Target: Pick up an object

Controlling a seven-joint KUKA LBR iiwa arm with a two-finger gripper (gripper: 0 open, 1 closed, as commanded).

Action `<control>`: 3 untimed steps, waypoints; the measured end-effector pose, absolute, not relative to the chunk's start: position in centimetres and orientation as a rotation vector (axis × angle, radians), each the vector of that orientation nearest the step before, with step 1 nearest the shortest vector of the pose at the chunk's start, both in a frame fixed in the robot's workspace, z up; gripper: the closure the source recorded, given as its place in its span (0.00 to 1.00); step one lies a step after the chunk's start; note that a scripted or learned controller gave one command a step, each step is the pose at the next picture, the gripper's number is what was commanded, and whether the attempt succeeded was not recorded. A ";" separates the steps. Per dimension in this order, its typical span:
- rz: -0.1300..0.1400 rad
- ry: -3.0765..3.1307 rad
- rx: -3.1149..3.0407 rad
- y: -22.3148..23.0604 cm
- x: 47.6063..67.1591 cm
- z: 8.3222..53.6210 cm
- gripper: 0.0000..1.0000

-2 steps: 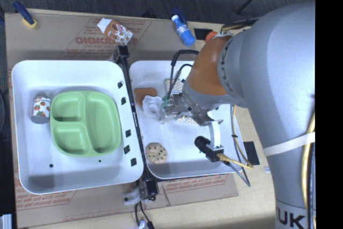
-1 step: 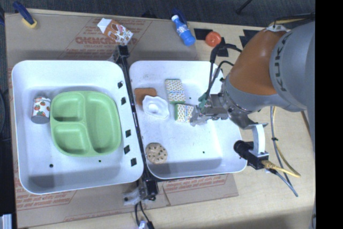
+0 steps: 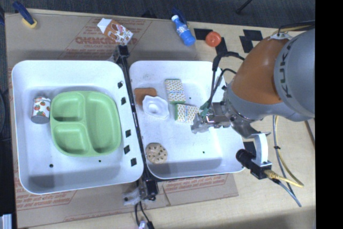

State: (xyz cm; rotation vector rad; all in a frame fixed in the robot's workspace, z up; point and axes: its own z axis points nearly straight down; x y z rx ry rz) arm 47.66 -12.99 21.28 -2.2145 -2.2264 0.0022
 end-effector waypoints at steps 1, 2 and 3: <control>0.001 -2.226 -2.217 -17.2 47.6 20.7 1.00; -0.002 -2.229 -2.217 -17.0 57.6 23.9 1.00; 0.000 -2.228 -2.216 -17.0 57.6 23.8 0.00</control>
